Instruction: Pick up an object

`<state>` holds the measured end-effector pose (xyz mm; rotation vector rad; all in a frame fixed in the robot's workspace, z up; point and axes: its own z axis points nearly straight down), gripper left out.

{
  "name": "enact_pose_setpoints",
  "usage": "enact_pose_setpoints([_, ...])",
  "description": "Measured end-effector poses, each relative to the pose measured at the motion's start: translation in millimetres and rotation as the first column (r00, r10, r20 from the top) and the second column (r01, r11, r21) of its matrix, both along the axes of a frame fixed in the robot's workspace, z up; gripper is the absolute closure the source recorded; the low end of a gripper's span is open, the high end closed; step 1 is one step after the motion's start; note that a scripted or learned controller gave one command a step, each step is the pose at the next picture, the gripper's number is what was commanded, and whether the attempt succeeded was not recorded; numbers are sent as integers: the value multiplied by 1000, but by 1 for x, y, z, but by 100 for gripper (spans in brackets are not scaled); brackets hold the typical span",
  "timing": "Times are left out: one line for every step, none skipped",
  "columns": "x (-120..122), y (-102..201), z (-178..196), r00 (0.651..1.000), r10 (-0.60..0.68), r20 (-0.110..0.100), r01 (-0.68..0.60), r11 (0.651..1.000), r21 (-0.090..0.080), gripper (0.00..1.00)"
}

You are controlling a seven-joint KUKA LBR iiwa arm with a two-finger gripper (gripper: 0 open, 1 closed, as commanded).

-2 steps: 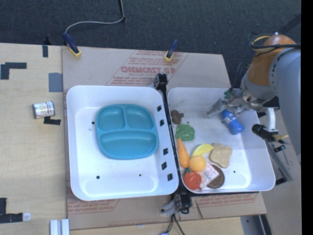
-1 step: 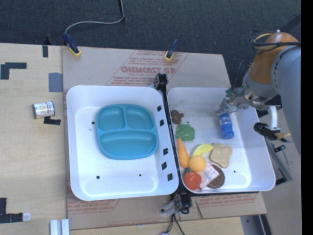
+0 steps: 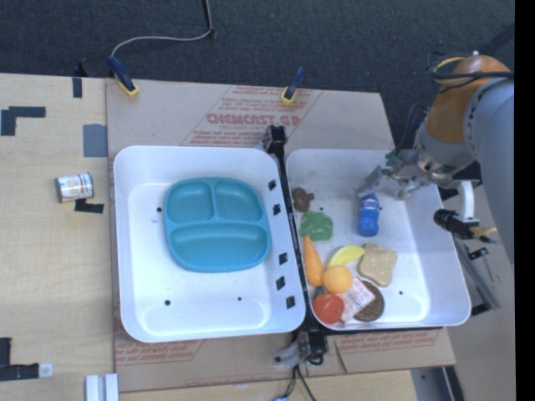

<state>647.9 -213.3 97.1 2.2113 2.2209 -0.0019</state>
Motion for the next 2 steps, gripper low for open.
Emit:
enact_pose_setpoints([-43, 95, -11, 1000, -2, -2, 2, 1000, 7, 0])
enact_pose_setpoints([-42, 94, 0, 1000, -2, 1, 2, 1000, 6, 100])
